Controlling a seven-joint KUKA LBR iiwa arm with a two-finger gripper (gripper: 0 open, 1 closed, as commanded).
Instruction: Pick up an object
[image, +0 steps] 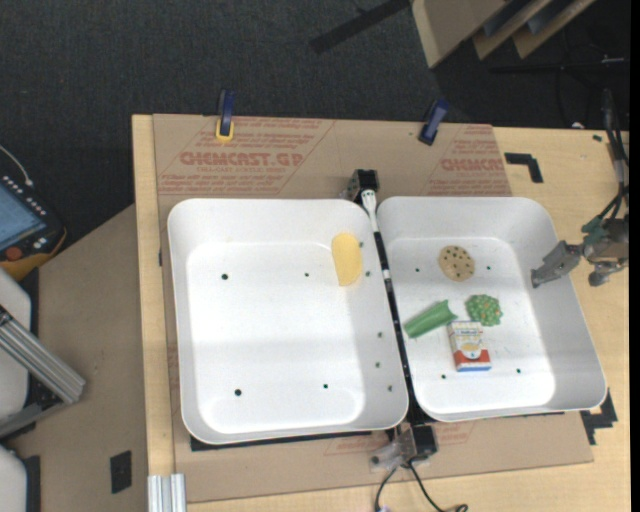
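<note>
The right bin (560, 330) holds four small things clustered near its middle: a round tan cookie with dark chips (457, 262), a green wedge-shaped piece (428, 320) lying at a slant, a bumpy green broccoli-like toy (484, 308) just beside it, and a small red and white carton (469, 347) right below that. The carton has printing on its face, but it is too small to read. The left bin (260, 400) holds a single pale yellow oblong piece (347, 259), close to the wall it shares with its neighbour.

Under both bins is a brown sheet of board (300, 150) with red lettering that reads "CHEMCAST G.P", repeated fainter toward the right, where the bin rim cuts the words off. Two blue clamps (226, 116) pin the board at its far edge.

The gripper (560, 262) hangs at the right bin's right rim, well apart from the cluster and nearest to the broccoli-like toy and the cookie. It is dark, partly cut off by the frame edge, and I cannot tell how it is set; nothing shows in its grasp.
</note>
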